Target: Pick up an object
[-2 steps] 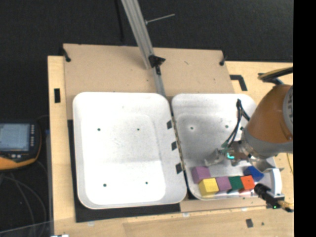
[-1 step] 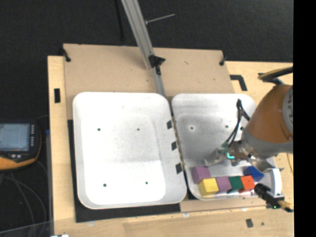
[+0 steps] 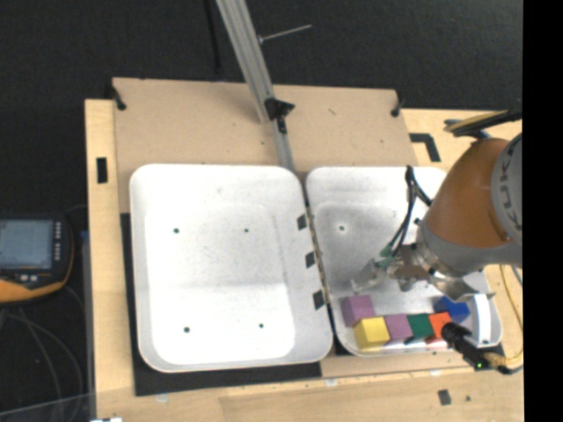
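Observation:
Several small blocks lie along the front of the right bin [image 3: 352,192]: a purple block [image 3: 357,309], a yellow block [image 3: 372,331], a mauve block [image 3: 398,326], a green block [image 3: 420,326], an orange block [image 3: 437,323] and a blue block [image 3: 454,309]. My gripper [image 3: 380,280] hangs low over the bin's middle, just behind the purple block and apart from it. It is open, with nothing between its fingers. The arm's orange band [image 3: 466,205] covers the bin's right side.
The left bin [image 3: 220,262] lies beside the right one, with a dark divider [image 3: 312,262] between them. A slanted metal post [image 3: 251,55] rises behind the bins. A handheld pendant [image 3: 31,251] sits off the bench at left.

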Motion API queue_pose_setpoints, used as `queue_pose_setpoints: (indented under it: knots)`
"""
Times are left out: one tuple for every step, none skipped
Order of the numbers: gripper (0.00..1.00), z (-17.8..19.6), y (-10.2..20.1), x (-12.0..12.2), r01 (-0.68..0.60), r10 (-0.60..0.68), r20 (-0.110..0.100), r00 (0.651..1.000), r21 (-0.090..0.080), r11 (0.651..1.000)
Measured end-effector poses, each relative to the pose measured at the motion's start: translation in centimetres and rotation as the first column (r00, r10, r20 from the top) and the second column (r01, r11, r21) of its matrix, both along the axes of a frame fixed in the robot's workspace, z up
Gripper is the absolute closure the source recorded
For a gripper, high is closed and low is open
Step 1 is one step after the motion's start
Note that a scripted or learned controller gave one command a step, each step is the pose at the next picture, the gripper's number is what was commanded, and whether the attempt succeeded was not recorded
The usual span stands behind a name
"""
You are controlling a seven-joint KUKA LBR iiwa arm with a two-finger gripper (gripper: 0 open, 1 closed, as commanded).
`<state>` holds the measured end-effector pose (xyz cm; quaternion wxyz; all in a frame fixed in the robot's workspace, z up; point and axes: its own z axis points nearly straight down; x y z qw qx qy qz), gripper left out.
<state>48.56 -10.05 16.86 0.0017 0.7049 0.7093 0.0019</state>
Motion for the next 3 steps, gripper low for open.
queue_pose_setpoints:
  knots:
    - [0.00, 2.9, 10.7, 0.0, -0.005, 0.005, -0.001, 1.000, 0.003, 1.000]
    - [0.00, 2.8, 8.8, -0.1, 0.008, -0.008, -0.004, 1.000, -0.001, 1.000]
    - [0.00, 5.1, 16.9, -0.1, -0.005, 0.005, -0.003, 1.000, 0.003, 1.000]
